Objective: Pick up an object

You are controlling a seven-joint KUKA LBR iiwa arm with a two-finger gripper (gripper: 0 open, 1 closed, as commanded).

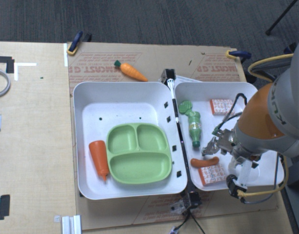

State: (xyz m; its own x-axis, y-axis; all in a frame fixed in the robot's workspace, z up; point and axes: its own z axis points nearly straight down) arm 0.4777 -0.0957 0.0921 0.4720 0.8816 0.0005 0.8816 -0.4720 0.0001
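My gripper (211, 148) hangs low in the right bin (247, 89), below the arm's orange band. It is just above a small red sausage (204, 162) at the bin's front left. A red and white packet (212, 175) lies against the sausage on its near side. A green bottle (194, 126) lies lengthwise along the bin's left wall, just left of the gripper. A second red and white packet (221, 106) rests at the back of the bin. Nothing visibly hangs from the gripper.
The left bin (86, 130) holds a green divided plate (138, 152) and an orange carrot-shaped toy (99, 159) beside it. Another toy carrot (131, 71) lies on the cardboard behind the bins. A clamp (169, 75) sits where the bins meet.
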